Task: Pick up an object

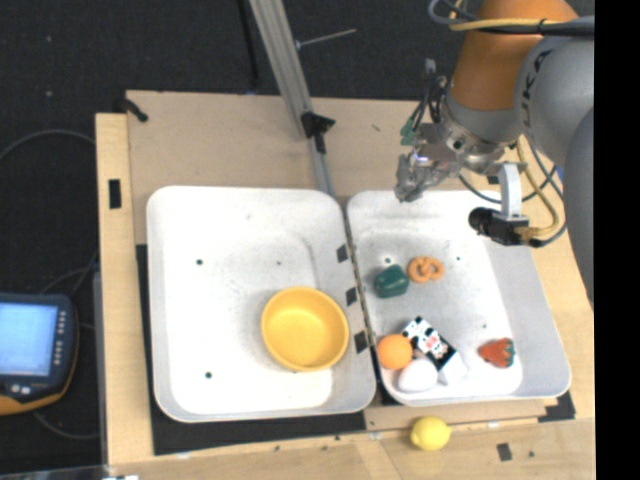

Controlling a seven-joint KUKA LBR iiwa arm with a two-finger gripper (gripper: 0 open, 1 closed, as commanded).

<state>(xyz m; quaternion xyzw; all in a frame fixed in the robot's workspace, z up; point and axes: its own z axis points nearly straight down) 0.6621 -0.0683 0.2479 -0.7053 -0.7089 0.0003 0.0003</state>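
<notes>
Claw (410, 190): hangs over far edge of right bin (520, 268), above bare floor; touches nothing, nothing seen between tips; whether open or shut, cannot tell. Likely poised to descend for pick.
Nearest candidates: green piece (391, 282), orange pretzel (426, 268), mid-bin, just beside each other.
Near corner cluster: orange ball (394, 351), black-white block (428, 339), white lump (418, 376). Red piece (496, 352) apart.
Left bin (200, 238): yellow bowl (304, 328).
Tabletop (200, 138): lemon (430, 433) outside bins.
</notes>
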